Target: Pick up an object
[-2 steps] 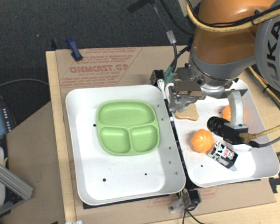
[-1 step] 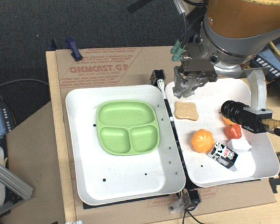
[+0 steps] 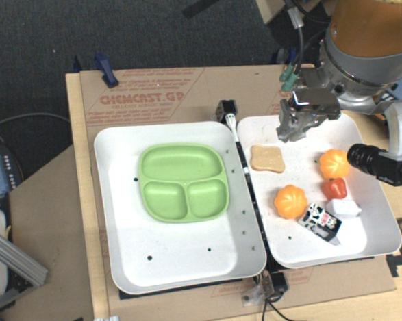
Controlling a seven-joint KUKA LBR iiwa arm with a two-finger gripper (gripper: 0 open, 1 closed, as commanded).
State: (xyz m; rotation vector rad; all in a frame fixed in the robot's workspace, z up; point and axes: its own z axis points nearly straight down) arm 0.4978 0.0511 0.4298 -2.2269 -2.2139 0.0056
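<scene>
The left bin (image 3: 126, 264) holds a green 3-compartment tray (image 3: 183, 181). In the right bin (image 3: 371, 244) lie a bread slice (image 3: 267, 158), 2 oranges (image 3: 290, 201) (image 3: 334, 163) and a red piece (image 3: 335, 189). The gripper (image 3: 294, 131) hovers over its far-left corner, nothing visibly between its fingers; how open, I cannot tell.

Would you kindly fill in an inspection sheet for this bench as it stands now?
Surface: left bin and right bin side by side on a brown board.
Job's things: in the right bin, toast slice, two orange fruits, red piece, white block, black-and-white item.
Clutter: green divided tray in the left bin.
Grippers: hand above the right bin's far edge, near the toast slice.
Cables: black lead at the near edge.
Surroundings: dark carpet.
</scene>
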